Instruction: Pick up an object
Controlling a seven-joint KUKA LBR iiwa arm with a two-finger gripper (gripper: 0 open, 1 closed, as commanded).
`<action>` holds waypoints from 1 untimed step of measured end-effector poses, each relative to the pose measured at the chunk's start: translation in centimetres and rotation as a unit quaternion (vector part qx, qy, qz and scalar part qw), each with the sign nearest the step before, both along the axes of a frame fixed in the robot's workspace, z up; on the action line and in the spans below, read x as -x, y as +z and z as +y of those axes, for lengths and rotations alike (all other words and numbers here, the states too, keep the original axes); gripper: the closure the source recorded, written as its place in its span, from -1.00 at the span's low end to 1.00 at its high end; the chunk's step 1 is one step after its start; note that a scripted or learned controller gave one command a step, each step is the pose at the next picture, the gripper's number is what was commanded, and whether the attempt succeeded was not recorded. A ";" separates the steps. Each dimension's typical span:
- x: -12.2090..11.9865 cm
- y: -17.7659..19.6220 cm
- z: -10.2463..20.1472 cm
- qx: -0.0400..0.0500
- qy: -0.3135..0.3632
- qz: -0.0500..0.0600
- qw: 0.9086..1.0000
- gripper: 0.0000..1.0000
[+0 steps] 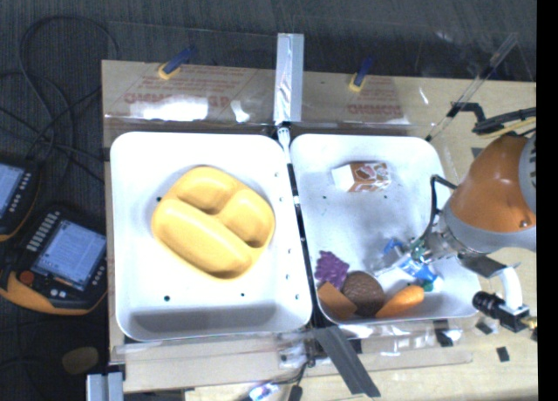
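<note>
Landmark: right bin (307, 216), 1 of 2 white bins on the counter (122, 85); every place below is given relative to it.
Arm: enters over the right wall of the right bin; the orange band (488, 188) sits above that wall.
Hand: the hand (417, 261) is low inside the right bin, near its front right corner; finger state cannot be told, because the tips merge with a small blue and clear item (397, 253).
Nearest candidates: carrot (403, 301), brown ball (362, 287) and purple grapes (331, 265), all along the front wall of the right bin, the carrot just below the hand.
Other candidates: small carton (362, 175) near the back wall of the right bin; yellow bread loaf (214, 220) in the bin to its left.
Done: the approach appears complete.
Left: a confirmed grip and a lift; nothing is visibly raised off the floor of the right bin.
</note>
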State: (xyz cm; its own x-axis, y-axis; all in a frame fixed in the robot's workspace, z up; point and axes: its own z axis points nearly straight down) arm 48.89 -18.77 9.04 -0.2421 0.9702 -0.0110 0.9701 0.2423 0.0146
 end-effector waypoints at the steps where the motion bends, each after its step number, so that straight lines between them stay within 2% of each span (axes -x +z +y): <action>1: 0.5 6.8 7.8 -0.005 -0.123 0.009 0.992 -1.00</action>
